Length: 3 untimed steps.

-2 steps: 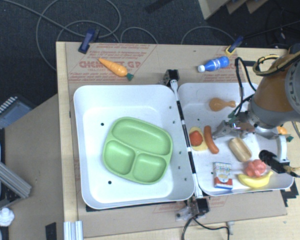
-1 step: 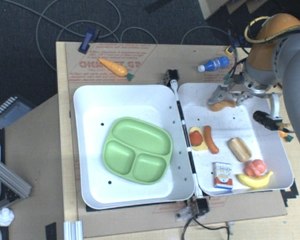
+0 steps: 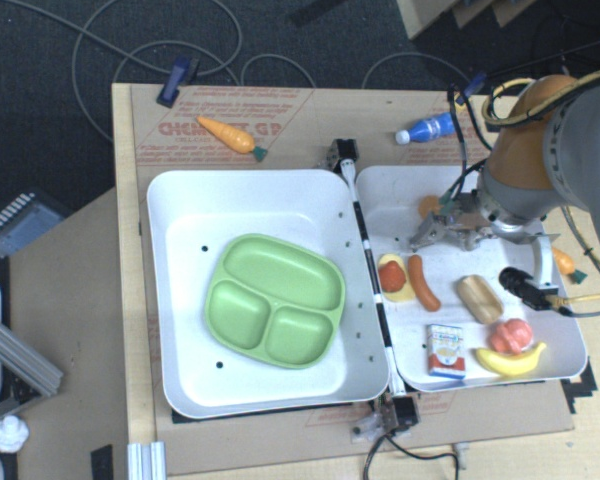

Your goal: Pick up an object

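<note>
We note the left bin [image 3: 170,268] first; a green divided plate [image 3: 273,300] lies in it, three compartments showing. Above the bins, on the brown bench board [image 3: 280,118], a toy carrot [image 3: 228,134] lies at a slant; further right a blue-and-white bottle [image 3: 427,129] lies on its side near the right bin's far rim.

In the right bin [image 3: 400,193] we log, near the dividing wall, a red-and-yellow piece [image 3: 392,276] touching a sausage [image 3: 423,283]; just right of that a bread roll [image 3: 479,299]; toward the near rim a small carton [image 3: 445,351], then a banana [image 3: 510,360] with a pink-red fruit [image 3: 512,335] touching it from above.

The gripper [image 3: 450,230] stands low over the bin's far half, apart from the food toys; we cannot tell whether its fingers are spread or closed, and nothing shows between them; the grey arm [image 3: 570,158] enters from the right.
</note>
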### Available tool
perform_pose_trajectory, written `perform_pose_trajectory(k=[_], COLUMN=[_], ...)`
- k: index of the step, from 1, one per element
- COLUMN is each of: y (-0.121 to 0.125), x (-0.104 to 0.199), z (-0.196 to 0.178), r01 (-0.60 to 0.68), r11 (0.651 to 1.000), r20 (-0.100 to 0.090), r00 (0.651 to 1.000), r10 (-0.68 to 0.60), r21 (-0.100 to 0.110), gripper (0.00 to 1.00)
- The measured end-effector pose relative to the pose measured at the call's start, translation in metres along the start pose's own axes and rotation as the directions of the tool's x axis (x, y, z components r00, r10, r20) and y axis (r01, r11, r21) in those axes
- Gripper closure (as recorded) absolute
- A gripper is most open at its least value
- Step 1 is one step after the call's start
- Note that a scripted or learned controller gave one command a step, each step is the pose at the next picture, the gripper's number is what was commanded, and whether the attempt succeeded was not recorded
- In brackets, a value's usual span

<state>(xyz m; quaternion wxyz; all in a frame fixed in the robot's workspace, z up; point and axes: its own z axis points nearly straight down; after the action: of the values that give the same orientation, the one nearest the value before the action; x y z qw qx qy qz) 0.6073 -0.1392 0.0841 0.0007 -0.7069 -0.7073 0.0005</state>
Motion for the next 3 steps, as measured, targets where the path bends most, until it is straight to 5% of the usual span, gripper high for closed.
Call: perform_pose_trajectory(k=[1, 2, 3], y=[0.058, 0.059, 0.058], x=[0.028, 0.012, 0.012], z=[0.0, -0.001, -0.01], r01=[-0.001, 0.0, -0.001], r11=[1.0, 1.0, 1.0], r20=[0.0, 0.001, 0.002], r00=[1.0, 1.0, 1.0], r10=[0.001, 0.0, 0.001], r21=[0.003, -0.002, 0.006], gripper=[0.0, 0.0, 1.0])
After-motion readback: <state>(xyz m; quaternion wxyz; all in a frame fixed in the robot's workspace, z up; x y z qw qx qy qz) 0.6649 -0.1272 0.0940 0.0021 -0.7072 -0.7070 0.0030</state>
